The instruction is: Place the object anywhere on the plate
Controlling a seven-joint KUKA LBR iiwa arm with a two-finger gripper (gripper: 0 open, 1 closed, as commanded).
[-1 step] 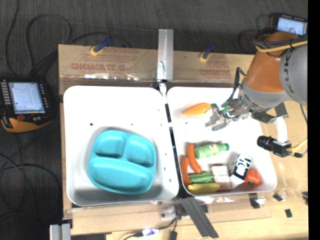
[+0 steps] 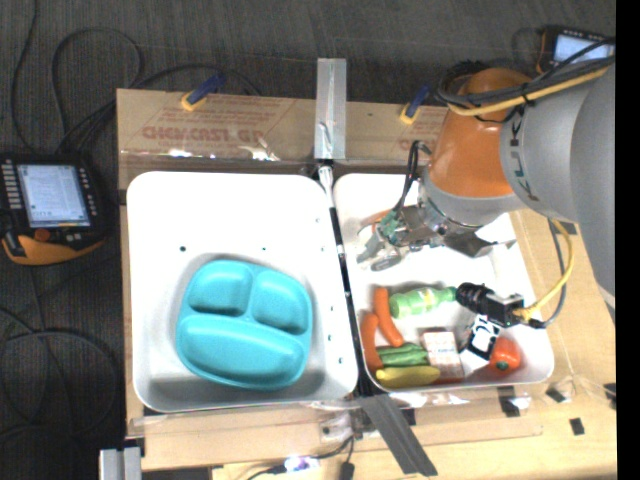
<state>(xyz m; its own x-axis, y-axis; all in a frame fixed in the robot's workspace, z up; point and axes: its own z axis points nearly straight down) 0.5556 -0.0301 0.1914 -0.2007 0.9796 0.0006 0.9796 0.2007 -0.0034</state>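
Evidently our gripper (image 2: pixel 385 251) hovered with jaws apart, empty, at twelve o'clock of the green bottle (image 2: pixel 424 301); we judged it light, rigid, slick, best pinched mid-body, before the plate (image 2: pixel 243 322).

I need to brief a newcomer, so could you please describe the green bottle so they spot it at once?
Look in the right white bin, below the hand. The green bottle lies on its side above the pile of toy food, with a white cap; it is paler and fatter than the carrot beside it.

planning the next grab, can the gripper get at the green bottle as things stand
Probably yes: the gripper hangs just above the green bottle in the right bin, and nothing lies over the bottle.
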